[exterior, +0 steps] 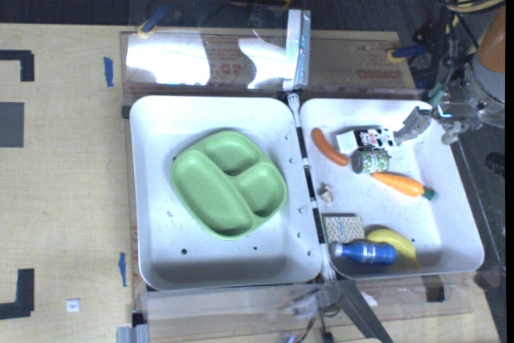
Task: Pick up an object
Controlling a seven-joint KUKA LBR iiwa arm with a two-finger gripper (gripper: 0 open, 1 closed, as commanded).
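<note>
The gripper (414, 124) is hanging over the upper right part of the right bin (458, 197), reaching in from the right edge, and nothing is sitting between its jaws; whether they are parted or closed cannot be told, since the metal parts are blurring together against the white floor. The likely targets are lying just left of and below it: a small white box (363, 139), a green can (371, 163) touching that box, a red sausage-shaped piece (329, 147) and an orange carrot (399, 185). These are crowding each other, so a descent is probably risking a finger landing on top of one piece, nudging two at once, or rolling the can away. The carrot and sausage are looking smooth and rounded, and a pinch off centre could be squeezing them out. Nearer the front a blue bottle (365, 253) is lying against a yellow banana (393, 241), beside a brown card (341, 227), and a tiny beige scrap (326, 192) is too small to identify. The left bin (152, 132) is holding a green divided plate (230, 183). The arm itself is being cut off at the right edge.
</note>
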